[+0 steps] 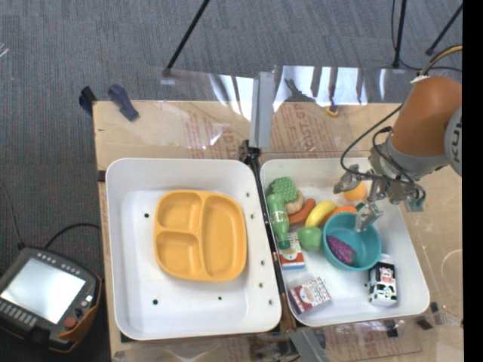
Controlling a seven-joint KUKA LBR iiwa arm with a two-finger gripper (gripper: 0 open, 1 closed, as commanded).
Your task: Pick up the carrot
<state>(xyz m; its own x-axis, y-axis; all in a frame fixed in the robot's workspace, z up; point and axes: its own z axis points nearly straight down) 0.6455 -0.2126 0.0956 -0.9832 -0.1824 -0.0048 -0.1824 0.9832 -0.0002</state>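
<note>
Arm: grey arm with orange band enters from the right over the right shallow white bin [413, 266] | Gripper: two-finger gripper [367, 219] hangs above the teal round bowl's [364, 251] rim, whether its fingers are parted or closed cannot be told, nothing seen between them | Carrot: orange carrot [301, 212] lies beside the yellow banana [320, 213], left of the gripper, apart from it | Left bin: yellow plastic divided plate [201, 234]

Carrot [303, 211]: partly covered by the banana [320, 213] and the broccoli [285, 190], so its ends cannot be traced. Orange fruit [355, 192]: half hidden behind the tool [370, 216]. Whether the tool's fingers are parted is too small to tell. Arm [426, 127]: cut off at the right edge. Tablet [45, 296]: cropped at the lower left corner. Carton labels [383, 285]: too small to read.
</note>
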